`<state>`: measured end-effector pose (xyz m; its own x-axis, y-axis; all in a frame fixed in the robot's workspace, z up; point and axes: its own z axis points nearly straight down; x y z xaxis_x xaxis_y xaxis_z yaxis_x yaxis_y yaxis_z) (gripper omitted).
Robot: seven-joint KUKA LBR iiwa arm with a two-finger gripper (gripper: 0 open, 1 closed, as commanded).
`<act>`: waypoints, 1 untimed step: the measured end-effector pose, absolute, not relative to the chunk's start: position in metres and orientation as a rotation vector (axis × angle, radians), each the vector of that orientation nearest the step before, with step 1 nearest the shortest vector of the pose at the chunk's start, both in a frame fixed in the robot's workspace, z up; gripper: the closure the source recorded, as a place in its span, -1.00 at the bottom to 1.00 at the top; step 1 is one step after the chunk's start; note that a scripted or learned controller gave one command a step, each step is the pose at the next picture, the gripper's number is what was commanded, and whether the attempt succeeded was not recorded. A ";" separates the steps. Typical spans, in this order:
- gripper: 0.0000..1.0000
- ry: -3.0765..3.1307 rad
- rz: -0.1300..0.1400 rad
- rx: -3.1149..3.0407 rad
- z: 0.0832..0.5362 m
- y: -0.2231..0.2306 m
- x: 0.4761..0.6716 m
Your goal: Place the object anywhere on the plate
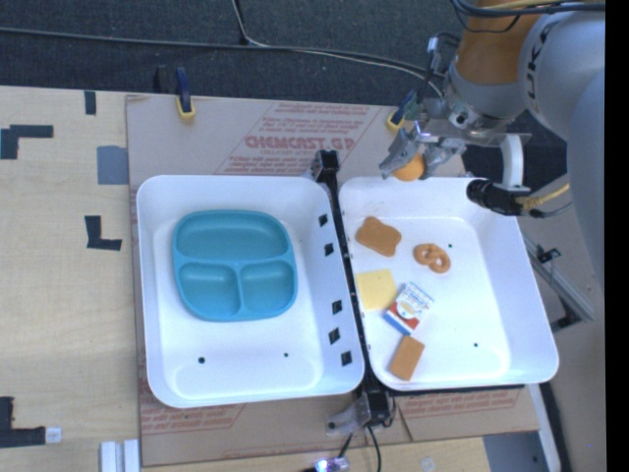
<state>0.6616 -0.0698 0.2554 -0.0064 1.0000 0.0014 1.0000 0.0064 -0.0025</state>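
Five food pieces point(406, 358), one plate point(235, 265)

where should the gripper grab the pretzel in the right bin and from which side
Come straight down from above. The pretzel lies flat on the floor of the right bin, apart from the other food and away from the walls, so both sides are free. Probably best to close the fingers across its narrower width, over the outer loops, since its flat pose offers no raised part to pinch.

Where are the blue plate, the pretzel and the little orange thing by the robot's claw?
blue plate point(234, 264), camera view: centre divider.
pretzel point(431, 257), camera view: its middle.
orange thing point(409, 168), camera view: its rounded side.
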 end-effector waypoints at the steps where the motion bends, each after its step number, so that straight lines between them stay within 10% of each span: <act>1: 1.00 -2.225 0.004 -2.214 0.241 -0.024 0.653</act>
